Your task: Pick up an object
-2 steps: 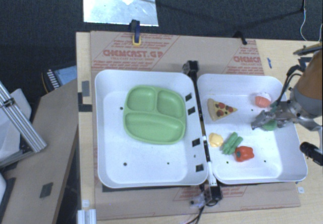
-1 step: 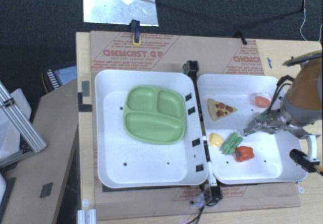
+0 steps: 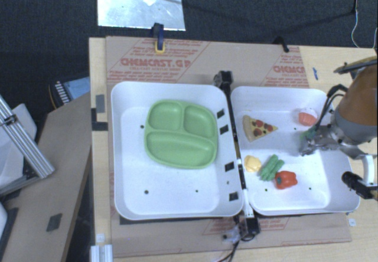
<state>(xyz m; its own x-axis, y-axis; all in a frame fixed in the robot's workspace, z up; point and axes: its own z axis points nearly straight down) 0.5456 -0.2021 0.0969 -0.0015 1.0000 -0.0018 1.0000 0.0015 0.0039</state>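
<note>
The arm comes in from the right over the right-hand bin [image 3: 319, 199], and its gripper [image 3: 308, 144] sits low near the bin floor, toward the right side; whether it is released or clenched on anything cannot be told from this angle. Just above the gripper, near the bin's back right corner, lies a small orange-red piece [image 3: 306, 118], close to the arm's cabling. The other toy foods lie to the gripper's left, apart from it: a pizza slice [image 3: 258, 127] near the divider between the bins, a yellow piece [image 3: 253, 164] below it, a green pod-like piece [image 3: 271, 167] just beside the yellow one, and a red pepper [image 3: 285, 179] touching or nearly touching the green one. The left-hand bin [image 3: 127, 196] holds a green divided plate [image 3: 181, 133], well away from the gripper.
</note>
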